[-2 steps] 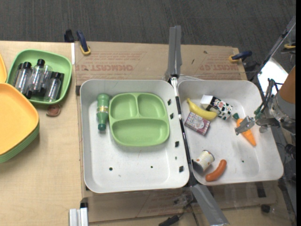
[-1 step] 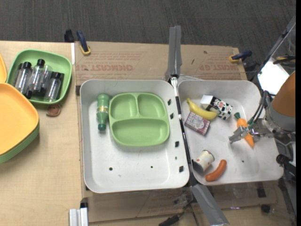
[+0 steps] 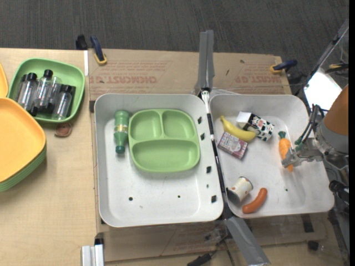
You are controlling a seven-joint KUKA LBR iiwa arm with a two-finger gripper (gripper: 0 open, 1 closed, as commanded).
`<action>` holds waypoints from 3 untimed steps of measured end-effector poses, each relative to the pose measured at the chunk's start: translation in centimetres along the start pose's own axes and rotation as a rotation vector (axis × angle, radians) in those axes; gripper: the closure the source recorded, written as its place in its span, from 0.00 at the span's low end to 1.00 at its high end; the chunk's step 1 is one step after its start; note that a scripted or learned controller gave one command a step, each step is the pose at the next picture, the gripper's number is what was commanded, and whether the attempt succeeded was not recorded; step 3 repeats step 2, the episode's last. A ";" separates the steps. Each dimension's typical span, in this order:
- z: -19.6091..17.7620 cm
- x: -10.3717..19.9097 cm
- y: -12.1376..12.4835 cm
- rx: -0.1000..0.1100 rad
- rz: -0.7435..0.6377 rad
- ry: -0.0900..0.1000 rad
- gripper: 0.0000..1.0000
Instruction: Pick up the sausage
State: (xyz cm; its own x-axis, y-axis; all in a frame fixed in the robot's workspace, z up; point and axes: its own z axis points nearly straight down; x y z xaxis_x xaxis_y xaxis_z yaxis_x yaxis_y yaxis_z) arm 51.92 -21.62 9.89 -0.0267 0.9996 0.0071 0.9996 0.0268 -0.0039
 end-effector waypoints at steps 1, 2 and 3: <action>-6.1 -0.4 -3.9 -0.003 0.426 -0.006 1.00; -6.9 2.3 3.7 -0.001 0.519 -0.008 1.00; -6.9 2.3 3.7 -0.001 0.519 -0.008 1.00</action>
